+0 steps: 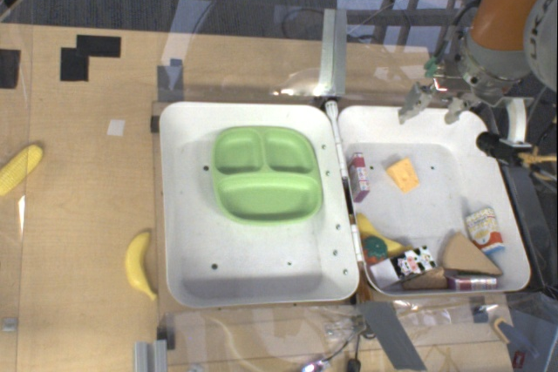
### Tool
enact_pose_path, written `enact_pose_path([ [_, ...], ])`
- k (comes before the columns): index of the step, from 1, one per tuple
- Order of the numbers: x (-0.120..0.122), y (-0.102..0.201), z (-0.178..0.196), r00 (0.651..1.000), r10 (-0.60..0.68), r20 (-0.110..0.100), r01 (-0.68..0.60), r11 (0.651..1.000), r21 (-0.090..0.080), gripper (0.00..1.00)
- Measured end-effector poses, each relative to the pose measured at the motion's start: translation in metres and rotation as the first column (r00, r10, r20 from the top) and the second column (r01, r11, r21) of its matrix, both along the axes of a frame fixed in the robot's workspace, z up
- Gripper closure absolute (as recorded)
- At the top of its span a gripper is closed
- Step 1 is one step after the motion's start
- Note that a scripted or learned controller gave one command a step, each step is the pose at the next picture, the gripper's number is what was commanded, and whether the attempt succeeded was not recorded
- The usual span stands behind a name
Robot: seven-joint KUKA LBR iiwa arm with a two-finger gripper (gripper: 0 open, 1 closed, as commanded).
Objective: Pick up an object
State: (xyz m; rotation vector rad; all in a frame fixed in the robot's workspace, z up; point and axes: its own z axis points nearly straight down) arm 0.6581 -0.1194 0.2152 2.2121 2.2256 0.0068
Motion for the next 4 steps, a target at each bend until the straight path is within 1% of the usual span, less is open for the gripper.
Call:
enact_pose_path([
  [1, -0.008, -0.020, -0.117, 0.954, 0.300, 0.004, -0.300, 0.954, -0.004, 0.00],
  [2, -0.053, 0.007, -0.125, 0.914, 0.407, 0.007, -0.407, 0.914, -0.007, 0.00],
  [3, -0.051, 0.009, -0.113, 0.913, 0.407, 0.015, -0.407, 0.913, -0.008, 1.00],
  [4, -0.014, 0.049, 0.007, 0.962, 0.272, 0.003, -0.272, 0.962, -0.003, 1.00],
])
